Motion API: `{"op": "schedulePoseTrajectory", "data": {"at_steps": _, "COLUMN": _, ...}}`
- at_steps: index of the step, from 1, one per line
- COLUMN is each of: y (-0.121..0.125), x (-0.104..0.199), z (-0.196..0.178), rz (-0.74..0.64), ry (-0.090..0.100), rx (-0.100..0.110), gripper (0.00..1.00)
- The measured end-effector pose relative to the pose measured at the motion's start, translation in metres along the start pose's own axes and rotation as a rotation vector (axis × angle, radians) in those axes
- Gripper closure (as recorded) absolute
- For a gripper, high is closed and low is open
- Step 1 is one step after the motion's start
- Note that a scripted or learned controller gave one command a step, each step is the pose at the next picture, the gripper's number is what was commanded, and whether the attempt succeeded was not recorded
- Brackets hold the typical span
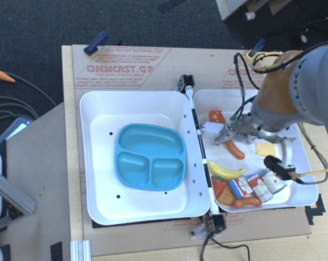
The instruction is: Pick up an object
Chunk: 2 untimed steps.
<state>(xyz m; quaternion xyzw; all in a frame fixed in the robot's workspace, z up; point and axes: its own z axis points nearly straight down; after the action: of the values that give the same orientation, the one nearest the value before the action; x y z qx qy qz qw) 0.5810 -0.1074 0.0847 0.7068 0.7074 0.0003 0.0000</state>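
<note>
The grey arm with its orange band reaches in from the right over the right bin (300, 197). My gripper (227, 134) points left and down into that bin, its tips just above an orange sausage-shaped toy (235, 150). A red block (216, 116) and a pale grey piece (212, 128) lie close to its left. A banana (227, 171) lies nearer the front. Nothing shows between the fingers.
The left bin (93, 124) holds a blue three-compartment plate (151, 156). At the right bin's front lie a yellow cheese slice (265, 148), small cartons (262, 185), an orange carrot-like toy (247, 202) and a waffle-like piece (225, 198). Cables cross the right rim.
</note>
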Motion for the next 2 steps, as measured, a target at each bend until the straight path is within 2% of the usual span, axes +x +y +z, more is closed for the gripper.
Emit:
{"op": "schedulePoseTrajectory", "data": {"at_steps": 1, "y": 0.0, "x": 0.0, "z": -0.01, "rz": 0.001, "ry": -0.001, "rx": -0.001, "gripper": 1.0}}
{"op": "schedulePoseTrajectory", "data": {"at_steps": 2, "y": -0.042, "x": 0.043, "z": -0.1, "rz": 0.0, "ry": 0.0, "rx": 0.001, "gripper": 1.0}}
